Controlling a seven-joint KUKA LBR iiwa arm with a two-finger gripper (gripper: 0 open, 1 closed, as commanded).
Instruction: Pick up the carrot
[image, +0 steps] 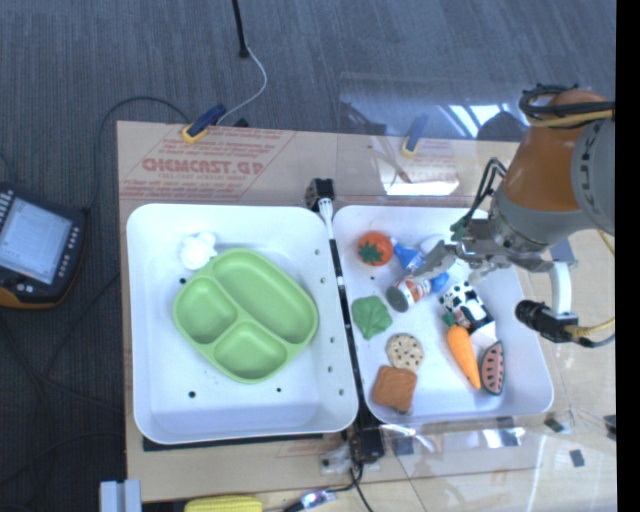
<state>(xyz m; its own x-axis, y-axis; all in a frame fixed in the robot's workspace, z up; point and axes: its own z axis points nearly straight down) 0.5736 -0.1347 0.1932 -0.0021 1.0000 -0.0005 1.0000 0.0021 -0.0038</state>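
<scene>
Grey carpet surrounds a tabletop covered with brown cardboard, on which two white bins sit side by side. Nearest the camera in the right bin, a brown toast-like piece lies by the front wall, with a speckled cookie just behind it. To their right the carrot lies flat, orange and pointing toward the front, with a watermelon slice just beside it on the right. A black-and-white cow-patterned toy touches the carrot's far end. Further back sit a green leaf, a small can-like item, a blue piece and a red tomato. The left bin holds a green divided plate and a small white object behind it. The tool hangs above the back of the right bin, well apart from the carrot; whether its fingers are apart or together cannot be told.
</scene>
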